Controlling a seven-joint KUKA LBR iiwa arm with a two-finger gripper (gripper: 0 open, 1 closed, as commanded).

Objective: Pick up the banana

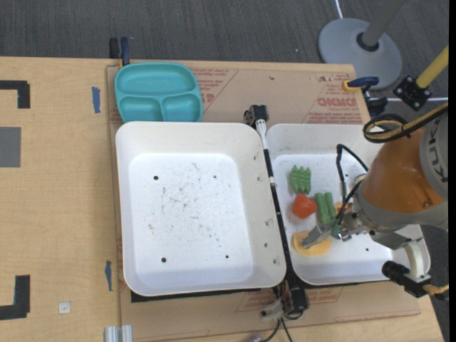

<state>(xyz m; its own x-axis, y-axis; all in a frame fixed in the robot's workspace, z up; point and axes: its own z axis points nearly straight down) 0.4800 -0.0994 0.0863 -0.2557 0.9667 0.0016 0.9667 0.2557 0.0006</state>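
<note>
Yellow banana (318, 246) under end effector (313, 238), grip state unclear; red tomato (304, 205), green vegetables (325, 206) beside.

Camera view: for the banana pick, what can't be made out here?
- Banana: mostly covered by the gripper; its full shape is hidden.
- Grip: whether the banana sits between the fingers is too small and shadowed to tell.
- Right bin: its right part is hidden under the arm.
- Green objects and red object: too small to identify.
</note>
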